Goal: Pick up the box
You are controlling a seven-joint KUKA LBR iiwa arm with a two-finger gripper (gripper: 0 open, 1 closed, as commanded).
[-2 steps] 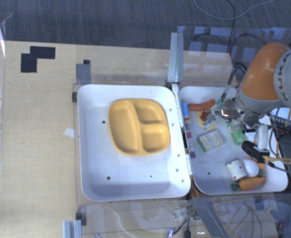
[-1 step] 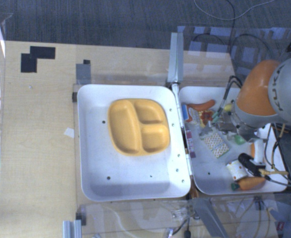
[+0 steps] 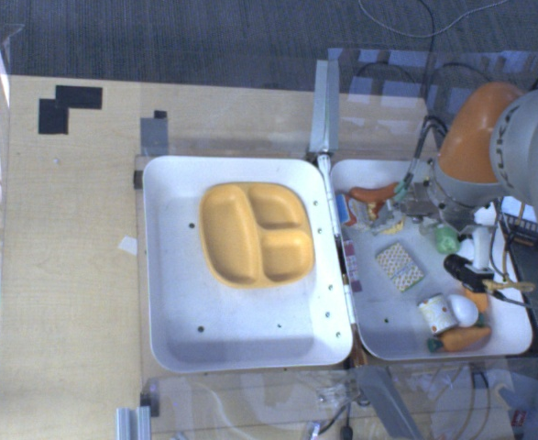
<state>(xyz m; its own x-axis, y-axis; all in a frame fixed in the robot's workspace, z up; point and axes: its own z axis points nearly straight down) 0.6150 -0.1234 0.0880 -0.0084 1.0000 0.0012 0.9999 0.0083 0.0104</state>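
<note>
A: What is the room like?
B: A light wooden bench (image 3: 67,273) stands on grey carpet (image 3: 204,16).
A: What is in the bins?
B: The left white bin (image 3: 172,337) holds a yellow plastic tray with three parts (image 3: 255,234). The right white bin (image 3: 378,333) holds a small flat box with a dotted pattern (image 3: 400,266) near its middle, beside toys.
A: And the gripper (image 3: 406,207)?
B: It is over the far side, apart from the box. I cannot tell more; the grey arm (image 3: 516,145) hides it.
</note>
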